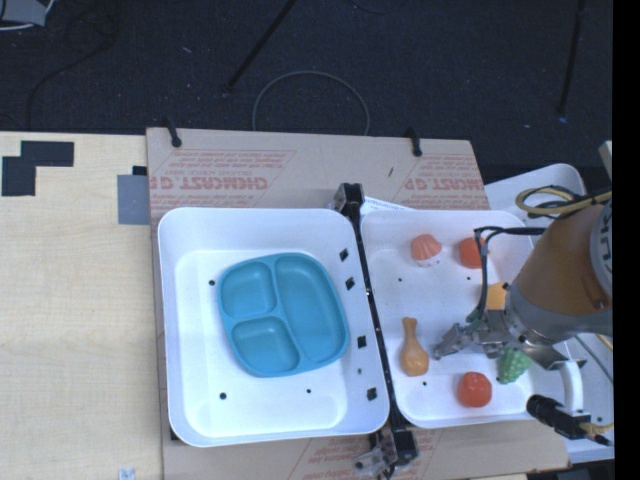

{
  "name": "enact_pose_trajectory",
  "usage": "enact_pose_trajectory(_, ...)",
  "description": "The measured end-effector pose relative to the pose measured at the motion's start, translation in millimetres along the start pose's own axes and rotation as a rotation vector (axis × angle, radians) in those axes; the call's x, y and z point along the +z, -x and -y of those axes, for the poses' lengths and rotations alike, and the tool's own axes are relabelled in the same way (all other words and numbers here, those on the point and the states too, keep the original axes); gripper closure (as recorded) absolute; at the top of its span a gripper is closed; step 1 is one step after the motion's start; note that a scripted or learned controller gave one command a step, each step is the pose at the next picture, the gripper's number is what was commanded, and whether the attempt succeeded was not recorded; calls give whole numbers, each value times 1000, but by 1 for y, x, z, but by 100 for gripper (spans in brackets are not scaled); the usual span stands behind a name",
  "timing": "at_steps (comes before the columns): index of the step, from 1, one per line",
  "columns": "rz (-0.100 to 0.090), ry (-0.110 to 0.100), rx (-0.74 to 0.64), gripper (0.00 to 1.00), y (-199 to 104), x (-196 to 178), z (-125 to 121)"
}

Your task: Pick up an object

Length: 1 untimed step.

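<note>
In the right bin point(440, 413) my gripper point(447, 344) hangs low, just right of a tan drumstick-shaped toy point(412, 346) and pointing toward it. A red ball-like toy point(474, 389) lies below the gripper near the bin's front. A green toy point(514, 365) sits partly under the wrist. A pink-and-orange toy point(426, 249) and a red-orange toy point(470, 253) lie at the back of the bin. A small yellow piece point(495, 296) shows beside the arm.
The left bin point(185, 258) holds a blue divided plate point(282, 313). A black divider point(365, 308) runs between the two bins. The grey and orange arm point(565, 268) covers the right bin's right side. Cardboard point(300, 173) lies behind the bins.
</note>
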State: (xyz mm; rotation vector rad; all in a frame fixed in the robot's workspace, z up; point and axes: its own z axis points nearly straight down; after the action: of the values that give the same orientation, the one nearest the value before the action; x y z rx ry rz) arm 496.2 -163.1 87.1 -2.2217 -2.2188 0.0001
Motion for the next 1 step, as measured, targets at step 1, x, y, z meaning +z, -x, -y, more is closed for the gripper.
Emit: enact_pose_trajectory(1, 0, 1, 5, 100, 1, -12, 0)
